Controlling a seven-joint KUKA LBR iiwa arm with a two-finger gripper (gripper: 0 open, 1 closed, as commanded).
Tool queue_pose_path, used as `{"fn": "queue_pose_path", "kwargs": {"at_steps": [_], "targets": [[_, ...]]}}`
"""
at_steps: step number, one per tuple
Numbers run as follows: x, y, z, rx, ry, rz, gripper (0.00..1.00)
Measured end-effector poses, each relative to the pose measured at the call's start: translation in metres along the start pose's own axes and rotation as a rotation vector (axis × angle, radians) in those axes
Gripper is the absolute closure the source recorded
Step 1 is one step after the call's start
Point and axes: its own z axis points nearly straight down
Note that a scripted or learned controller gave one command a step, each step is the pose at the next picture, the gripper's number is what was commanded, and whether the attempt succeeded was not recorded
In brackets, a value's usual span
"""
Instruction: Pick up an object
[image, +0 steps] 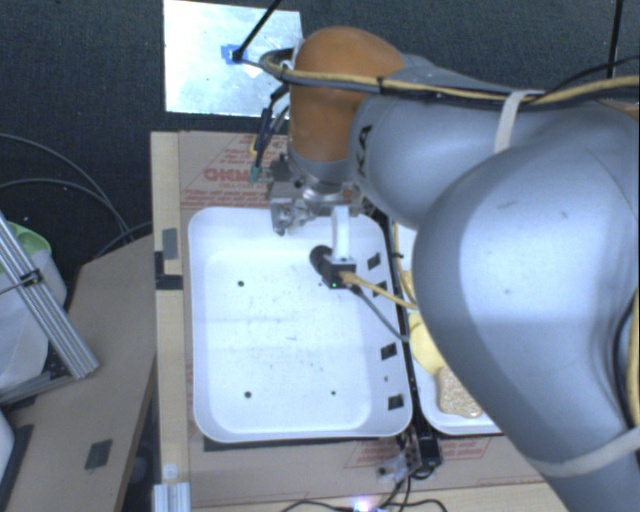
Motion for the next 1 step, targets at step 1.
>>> {"fn": "queue_pose_path", "kwargs": {"at_steps": [1], "targets": [[-0.0410, -0.0025, 0.0630, 0.010, -0.002, 0.000, 1.00]]}}
